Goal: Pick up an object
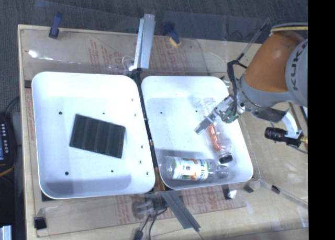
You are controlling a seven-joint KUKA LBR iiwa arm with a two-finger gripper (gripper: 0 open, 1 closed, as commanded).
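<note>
My gripper (205,123) hangs over the right bin (162,98), in its right half, reaching in from the arm (267,71) at the right. Just below its tip lies a small clear bottle with orange contents (218,140) and a black cap, pointing toward the bin's front right corner. The gripper's tip is at or just above this bottle's upper end; I cannot tell whether it touches. A larger clear bottle with a green and white label (191,169) lies on its side along the bin's front wall. A crumpled clear plastic piece (203,103) lies just behind the gripper.
A black ribbed rectangular pad (98,135) lies flat in the middle of the left bin (47,92). A metal bar (143,43) stands behind the seam between the bins. The arm's cables and a black fitting (277,134) hang past the right bin's right wall.
</note>
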